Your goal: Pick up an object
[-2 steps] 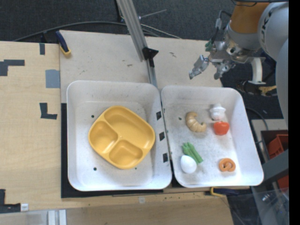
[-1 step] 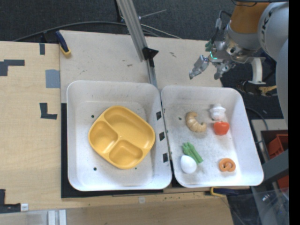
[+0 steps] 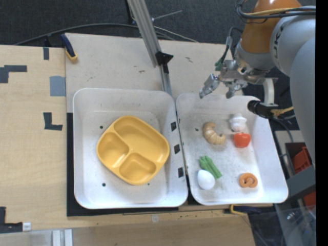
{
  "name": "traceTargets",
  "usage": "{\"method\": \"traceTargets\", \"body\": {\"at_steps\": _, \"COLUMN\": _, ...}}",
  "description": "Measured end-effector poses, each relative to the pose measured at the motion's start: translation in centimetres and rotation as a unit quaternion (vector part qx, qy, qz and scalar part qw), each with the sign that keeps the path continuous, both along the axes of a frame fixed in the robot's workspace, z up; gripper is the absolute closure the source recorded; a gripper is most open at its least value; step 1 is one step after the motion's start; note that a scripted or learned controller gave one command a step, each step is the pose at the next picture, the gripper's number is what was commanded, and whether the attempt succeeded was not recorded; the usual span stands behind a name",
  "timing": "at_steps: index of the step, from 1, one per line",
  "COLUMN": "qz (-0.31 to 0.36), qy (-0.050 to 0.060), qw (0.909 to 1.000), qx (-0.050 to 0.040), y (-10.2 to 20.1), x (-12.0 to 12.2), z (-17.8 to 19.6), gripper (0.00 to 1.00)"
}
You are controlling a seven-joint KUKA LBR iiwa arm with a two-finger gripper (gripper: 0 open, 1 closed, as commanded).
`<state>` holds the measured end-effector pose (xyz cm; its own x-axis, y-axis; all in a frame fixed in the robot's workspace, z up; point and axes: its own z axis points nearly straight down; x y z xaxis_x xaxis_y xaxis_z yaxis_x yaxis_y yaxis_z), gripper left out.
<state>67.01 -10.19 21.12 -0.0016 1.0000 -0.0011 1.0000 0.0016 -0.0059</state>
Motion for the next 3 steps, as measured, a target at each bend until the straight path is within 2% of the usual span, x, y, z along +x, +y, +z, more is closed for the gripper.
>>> {"method": "traceTargets", "body": {"at_steps": 1, "qz": 0.000, "qy": 0.001, "qw": 1.0000, "qx": 0.0002, "y": 0.6, "x": -0.8, "z": -6.0, "gripper": 0.00}}
{"method": "traceTargets", "body": {"at_steps": 2, "qz": 0.000, "qy": 0.000, "qw": 1.0000, "qx": -0.0001, "y": 0.6, "x": -0.5, "z": -10.5, "gripper": 0.00}}
{"method": "traceTargets", "body": {"at_steps": 3, "qz": 0.001, "qy": -0.002, "qw": 1.0000, "qx": 0.0002, "y": 0.7, "x": -0.4, "z": -9.2, "gripper": 1.00}}
